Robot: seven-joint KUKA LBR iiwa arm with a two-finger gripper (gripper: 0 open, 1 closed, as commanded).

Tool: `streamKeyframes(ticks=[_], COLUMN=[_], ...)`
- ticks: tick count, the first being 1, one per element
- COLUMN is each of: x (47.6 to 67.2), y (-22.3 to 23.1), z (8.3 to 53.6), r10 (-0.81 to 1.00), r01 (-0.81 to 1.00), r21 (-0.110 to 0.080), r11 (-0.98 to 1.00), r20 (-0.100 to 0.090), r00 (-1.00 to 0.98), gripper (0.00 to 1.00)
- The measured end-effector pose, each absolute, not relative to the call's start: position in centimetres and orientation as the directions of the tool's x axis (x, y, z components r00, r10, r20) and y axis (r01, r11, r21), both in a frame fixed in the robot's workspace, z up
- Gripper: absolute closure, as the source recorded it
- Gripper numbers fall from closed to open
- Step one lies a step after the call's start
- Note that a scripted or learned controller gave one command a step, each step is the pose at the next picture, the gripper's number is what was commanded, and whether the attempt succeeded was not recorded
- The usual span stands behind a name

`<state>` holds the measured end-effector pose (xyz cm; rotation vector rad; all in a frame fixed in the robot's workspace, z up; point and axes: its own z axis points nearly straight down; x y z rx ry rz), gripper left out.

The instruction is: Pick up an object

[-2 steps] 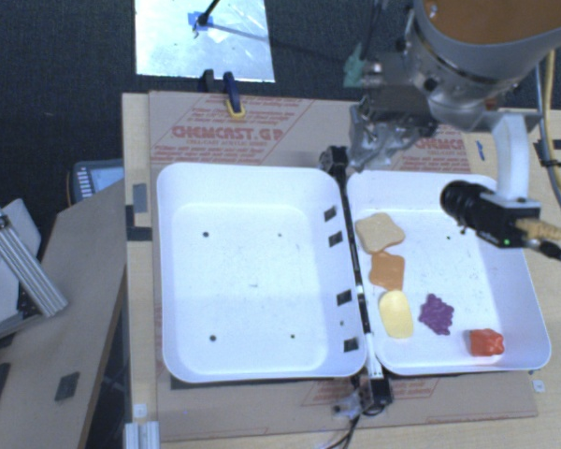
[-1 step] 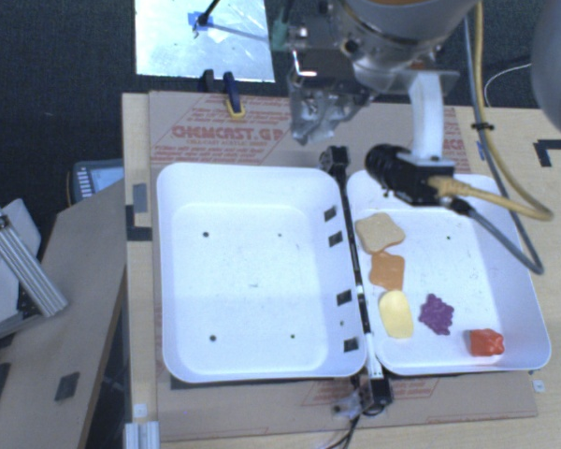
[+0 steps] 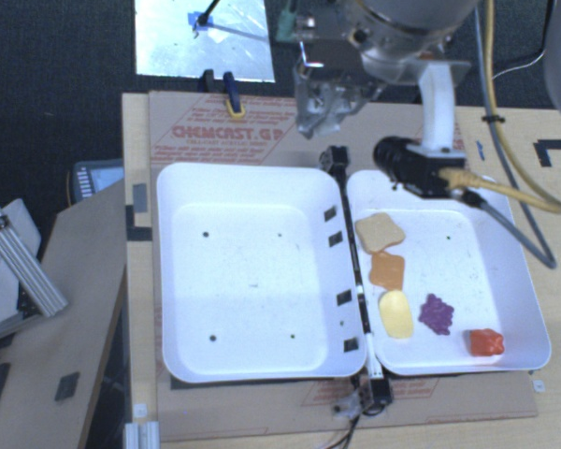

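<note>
Nearest the camera, along the front of the right-hand shallow white bin [image 3: 528,330], a small orange-red lumpy block [image 3: 485,342] is seen, with a purple knobbly cluster like a bunch of grapes [image 3: 437,313] just beside it toward the left. A pale yellow oval piece [image 3: 396,313] lies by the divider between the bins, and behind it an orange squarish slab [image 3: 388,270] and a tan slice shaped like bread [image 3: 381,233] are stacked in a short row running toward the back, the two touching or nearly so. The left-hand shallow white bin [image 3: 173,251] is seen with small dark dots on its floor.

The two-finger gripper [image 3: 320,118] is held high above the back edge of the bench, over the printed brown cardboard sheet [image 3: 220,131], behind the junction of the bins. Whether it is spread or closed cannot be told, since its tip is blurred; nothing is seen held by it.

The coming move is judged to turn on one relation: every candidate lies forward and to the right of the gripper, inside the right bin. The tan slice is nearest, so a short travel forward and right, then a descent, would be called for. Its long axis is set slightly aslant across the bin, and its neighbour close behind it could be disturbed.
</note>
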<state>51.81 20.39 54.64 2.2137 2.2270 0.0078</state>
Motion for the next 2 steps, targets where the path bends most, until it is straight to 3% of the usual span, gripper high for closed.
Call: streamKeyframes(ticks=[1, 2], x=[48.4, 48.4], y=[23.6, 23.3], z=[42.8, 25.1], r10=[1.0, 1.0], r01=[1.0, 1.0], r21=[-0.011, -0.015], r11=[0.008, 0.001], r20=[-0.004, -0.007], r00=[-0.008, -0.001], gripper=[1.0, 1.0])
